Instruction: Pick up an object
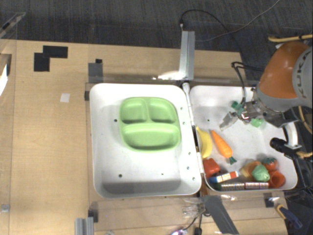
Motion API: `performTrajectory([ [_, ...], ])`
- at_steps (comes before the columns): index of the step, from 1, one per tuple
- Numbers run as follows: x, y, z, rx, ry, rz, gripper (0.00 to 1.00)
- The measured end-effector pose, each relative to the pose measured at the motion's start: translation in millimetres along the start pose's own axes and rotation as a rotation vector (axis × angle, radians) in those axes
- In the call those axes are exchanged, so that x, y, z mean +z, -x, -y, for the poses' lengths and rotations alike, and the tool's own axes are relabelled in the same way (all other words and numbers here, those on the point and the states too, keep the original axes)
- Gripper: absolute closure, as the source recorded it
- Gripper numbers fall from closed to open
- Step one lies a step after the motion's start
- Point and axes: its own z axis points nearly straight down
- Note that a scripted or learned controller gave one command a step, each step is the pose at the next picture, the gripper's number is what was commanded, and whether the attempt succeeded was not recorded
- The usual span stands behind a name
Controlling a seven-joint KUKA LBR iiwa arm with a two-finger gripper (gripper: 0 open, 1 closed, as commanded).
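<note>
The gripper (234, 114) hangs over the right bin (215, 98), at twelve o'clock from the carrot (222, 145). It looks open and holds nothing, ready to grab.

The grey KUKA arm (304, 72) has a rounded, smooth body with a wide, glossy orange band (275, 75) above the wrist. Under the band comes a darker grey wrist part. The small metal two-finger gripper (231, 119) has silver fingers and some teal-green pieces near its base. A thin black cable (239, 75) curves beside the wrist.
</note>
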Motion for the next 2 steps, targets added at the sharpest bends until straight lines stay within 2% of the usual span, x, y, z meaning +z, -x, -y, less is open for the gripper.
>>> performTrajectory([
  [1, 48, -10, 25, -0.165, 0.007, 0.003, 0.0],
  [2, 42, 22, 12, -0.13, 0.001, 0.001, 0.0],
])
